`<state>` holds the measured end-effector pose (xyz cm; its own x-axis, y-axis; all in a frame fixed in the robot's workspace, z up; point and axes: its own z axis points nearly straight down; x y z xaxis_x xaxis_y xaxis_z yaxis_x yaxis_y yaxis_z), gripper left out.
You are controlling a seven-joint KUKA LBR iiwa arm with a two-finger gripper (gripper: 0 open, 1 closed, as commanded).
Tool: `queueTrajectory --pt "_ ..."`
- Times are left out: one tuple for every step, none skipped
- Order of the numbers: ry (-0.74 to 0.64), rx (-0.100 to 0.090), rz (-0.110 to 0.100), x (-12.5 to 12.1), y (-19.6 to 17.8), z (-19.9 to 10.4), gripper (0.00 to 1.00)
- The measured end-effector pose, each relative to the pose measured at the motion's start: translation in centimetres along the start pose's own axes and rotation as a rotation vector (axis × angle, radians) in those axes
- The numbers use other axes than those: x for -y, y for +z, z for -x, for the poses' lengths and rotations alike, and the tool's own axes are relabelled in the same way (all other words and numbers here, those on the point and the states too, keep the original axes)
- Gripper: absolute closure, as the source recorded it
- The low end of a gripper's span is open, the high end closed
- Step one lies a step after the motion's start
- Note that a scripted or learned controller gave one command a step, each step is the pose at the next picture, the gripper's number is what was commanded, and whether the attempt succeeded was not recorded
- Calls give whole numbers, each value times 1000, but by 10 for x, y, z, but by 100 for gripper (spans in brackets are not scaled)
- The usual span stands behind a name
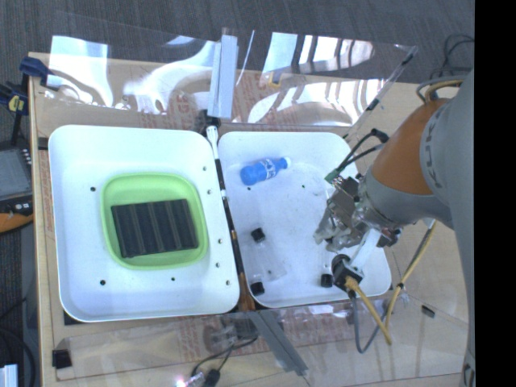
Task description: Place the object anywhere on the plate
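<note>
Arm (419,168) right of bottle (264,170)

Plastics and sheen over the counter

Two bins (81,147) look smooth white plastic; the green plate (151,190) matt plastic; the blue bottle (262,170) glossy; a clear glossy shield (322,63) behind.

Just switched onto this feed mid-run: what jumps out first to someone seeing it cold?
The green plate with a dark ribbed insert sits in the middle of the left bin. A blue bottle lies on its side near the top of the right bin, apart from the plate. The grey and orange arm reaches in from the right, its claw over the right bin's right side, away from the bottle.
</note>
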<state>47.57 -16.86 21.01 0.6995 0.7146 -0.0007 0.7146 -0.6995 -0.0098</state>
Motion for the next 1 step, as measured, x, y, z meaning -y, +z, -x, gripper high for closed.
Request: queueTrajectory --pt "0 0 0 0 0 0 0"
